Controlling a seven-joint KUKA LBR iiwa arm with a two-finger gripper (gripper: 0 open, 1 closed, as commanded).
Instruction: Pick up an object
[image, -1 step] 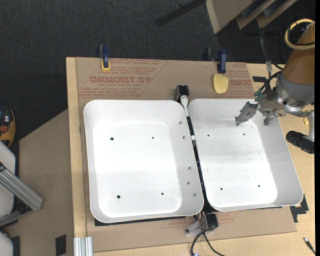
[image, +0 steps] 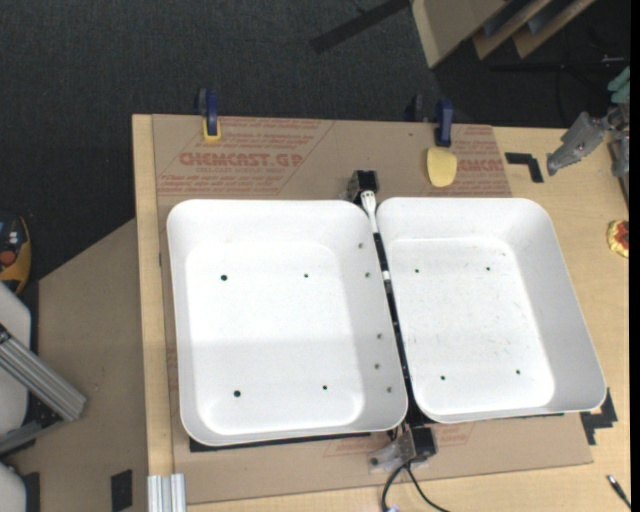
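Two shallow white bins sit side by side on a brown board. On the white floors of the left bin (image: 185, 300) and the right bin (image: 565, 290) I see just a few small dark dots. A small pale yellow lump (image: 441, 166) lies on the board behind the right bin, outside both bins and just below a blue clamp (image: 443, 115).
A second blue clamp (image: 209, 103) holds the board's back edge at the left. A black bracket (image: 364, 184) and strip run between the bins, with a cable (image: 408, 455) at the front. A grey metal piece (image: 575, 143) lies at the upper right.
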